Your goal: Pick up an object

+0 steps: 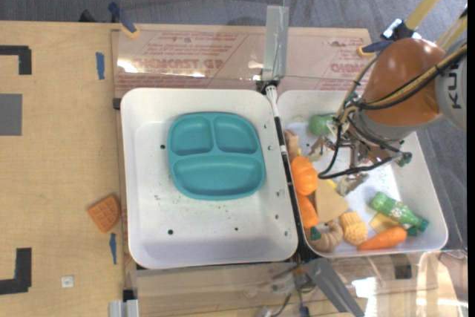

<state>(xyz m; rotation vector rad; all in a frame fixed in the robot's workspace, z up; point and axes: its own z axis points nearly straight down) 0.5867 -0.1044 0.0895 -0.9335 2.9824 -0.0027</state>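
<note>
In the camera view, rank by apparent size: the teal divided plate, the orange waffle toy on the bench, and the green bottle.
1. Teal divided plate, clearly largest.
2. Green bottle.
3. Orange waffle toy, close to the bottle, so that order is unsure.

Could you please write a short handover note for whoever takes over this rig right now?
Tool: low over the right bin, at its middle; whether it is open or shut cannot be told, and nothing is seen held.
Right bin: toy foods crowd its left and front, among them a pumpkin, a carrot, a green bottle and corn.
Left bin: a teal divided plate lies in it.
A waffle lies on the bench, left of the bins.
Done: no pick is seen.
Left: grasp one item and lift it.
</note>
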